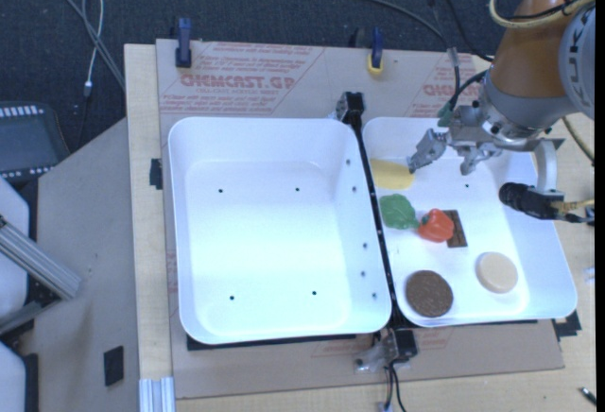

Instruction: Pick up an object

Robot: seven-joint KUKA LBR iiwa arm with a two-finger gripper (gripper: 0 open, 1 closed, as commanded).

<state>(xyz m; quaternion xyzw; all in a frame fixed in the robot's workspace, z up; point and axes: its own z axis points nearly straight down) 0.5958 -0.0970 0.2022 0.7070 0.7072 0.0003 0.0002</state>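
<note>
Yellow piece [391, 176] lies at right bin's [539, 254] left wall, near the divider | gripper [444, 153] hangs above it, fingers spread, nothing between them | risk: a finger strikes the wall, piece skids toward green lump [398, 212].
</note>
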